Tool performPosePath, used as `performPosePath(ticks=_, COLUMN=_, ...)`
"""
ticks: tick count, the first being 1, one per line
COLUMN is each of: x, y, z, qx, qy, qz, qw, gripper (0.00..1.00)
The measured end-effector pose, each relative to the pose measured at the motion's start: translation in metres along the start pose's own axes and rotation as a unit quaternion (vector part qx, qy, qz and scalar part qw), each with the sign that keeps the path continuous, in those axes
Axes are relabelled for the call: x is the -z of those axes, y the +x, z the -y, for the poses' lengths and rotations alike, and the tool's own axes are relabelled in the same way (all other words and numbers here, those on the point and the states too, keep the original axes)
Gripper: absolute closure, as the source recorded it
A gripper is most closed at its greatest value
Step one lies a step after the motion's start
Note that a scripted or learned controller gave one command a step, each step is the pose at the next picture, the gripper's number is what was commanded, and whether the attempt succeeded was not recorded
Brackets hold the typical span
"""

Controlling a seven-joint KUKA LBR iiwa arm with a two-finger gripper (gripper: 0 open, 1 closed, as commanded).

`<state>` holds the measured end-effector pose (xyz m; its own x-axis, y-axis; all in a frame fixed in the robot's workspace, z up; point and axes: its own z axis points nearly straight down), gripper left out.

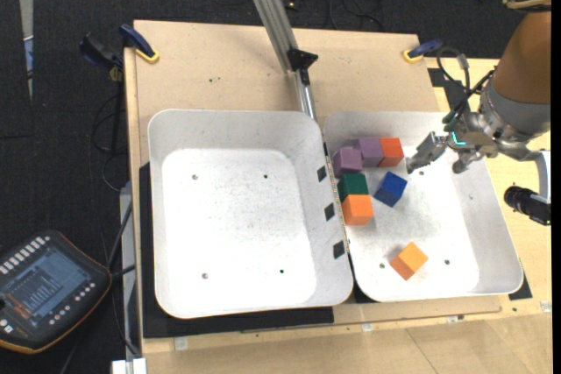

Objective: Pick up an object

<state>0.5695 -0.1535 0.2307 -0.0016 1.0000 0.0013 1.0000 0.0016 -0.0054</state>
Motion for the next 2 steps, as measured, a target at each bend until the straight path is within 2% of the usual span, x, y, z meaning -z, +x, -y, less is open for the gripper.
performPosePath(ticks=1, x=0.003, y=0.0, z=-0.001, qx=0.0, qy=-0.003, qz=0.001, qw=1.0, gripper=0.0)
performPosePath(ticks=2, x=-0.061, y=0.003, z=0.002, qx=-0.001, qy=0.001, qz=0.0, qw=1.0, gripper=0.0)
